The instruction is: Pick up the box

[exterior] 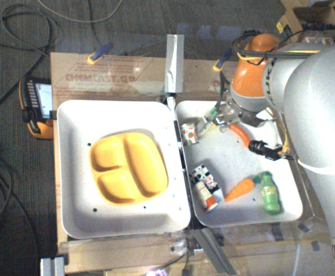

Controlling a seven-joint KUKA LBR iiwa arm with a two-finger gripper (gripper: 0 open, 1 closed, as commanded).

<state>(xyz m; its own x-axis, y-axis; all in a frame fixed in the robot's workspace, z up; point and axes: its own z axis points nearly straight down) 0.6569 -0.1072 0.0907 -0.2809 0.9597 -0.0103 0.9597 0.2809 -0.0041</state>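
White bins sit side by side, 2 of them. The left bin holds a yellow tray. The right bin holds the small things.

The box is in the upper left corner of the right bin, close to the wall between the 2 bins. It is a little carton with red on it. It looks light and made of thin card, so I think a hard squeeze could crush it. It may also slide on the smooth bin floor. The best hold is likely across its 2 flat sides, from above, with room left next to the wall.

A spotted pack lies lower down, touching a small bottle. An orange carrot and a green bottle lie in the lower right of that bin. A 2nd carrot lies near the top.

The arm comes in from the right of the frame and bends down into the top of the right bin. Its orange band is above the wrist. The gripper is low, just right of the box. I cannot tell if it is open or shut, or if it touches the box.
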